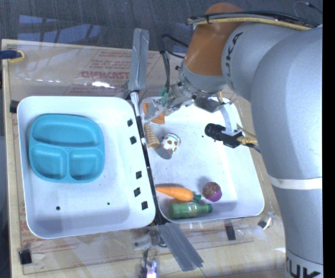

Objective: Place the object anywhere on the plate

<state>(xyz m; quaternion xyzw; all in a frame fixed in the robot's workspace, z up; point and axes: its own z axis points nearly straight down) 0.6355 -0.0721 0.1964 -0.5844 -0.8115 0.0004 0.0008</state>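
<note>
Camera view shows the gripper (158, 110) low over a small orange piece (158, 119) right of the blue three-compartment plastic plate (66, 147), probably reaching for it; its grasp cannot be judged.

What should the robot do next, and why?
Probably lift the pincer and carry it left toward the blue plate. It sits at the right bin's top-left corner by a small orange piece, and the plate lies in the other bin.
</note>
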